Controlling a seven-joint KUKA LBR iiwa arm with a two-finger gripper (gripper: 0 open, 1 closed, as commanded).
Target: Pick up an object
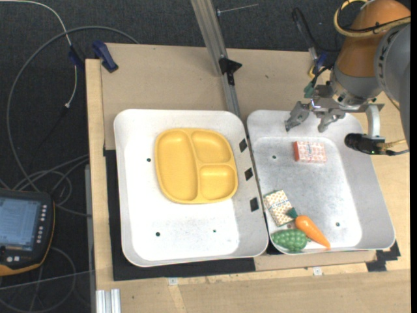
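Two shallow white bins sit side by side on the pale wooden tabletop [163,64], both with a matte, faintly speckled floor and rounded corners. The left bin [133,227] carries a smooth yellow plastic tray [195,165], rounded-square, split into one long compartment and two smaller ones. Over in the right bin [355,194] there is a small red-and-white box [309,151] lying flat near the far end, and down at the near left corner a cluster: a patterned little carton [279,207], an orange carrot [311,231] tapering to a point, and a bumpy green vegetable [289,240] just beside it, the carrot's thick end close against the carton.

The arm [368,41] comes in from the right, its orange band rounded and glossy above the grey wrist, bent down over the far edge of the right bin. The jaws [314,117] hang spread apart, two metal fingers splayed left and right, nothing between them.

The red-and-white box lies just on the near side of the jaws, almost directly under them, apart from both fingers. The carton, carrot and green vegetable lie well apart from the jaws, at the opposite end of the bin.
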